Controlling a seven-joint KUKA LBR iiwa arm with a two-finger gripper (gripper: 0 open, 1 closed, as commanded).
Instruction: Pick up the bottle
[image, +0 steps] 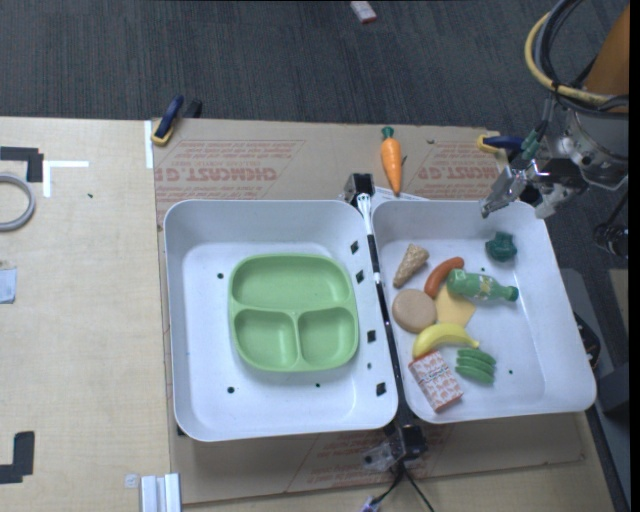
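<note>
Your gripper (497, 200) hangs over the right bin's (560, 330) far rim; whether it is released or clenched, you cannot tell. Below it, well apart, the green bottle (481, 288) lies on its side beside a red sausage (443, 275).

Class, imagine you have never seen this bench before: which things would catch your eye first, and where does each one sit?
The big green divided plate in the left bin stands out first. Next comes the colourful heap of toy food in the right bin, with the green bottle lying on its side beside a banana. A carrot lies alone on the cardboard behind the bins, and the gripper hovers over the right bin's far edge.
</note>
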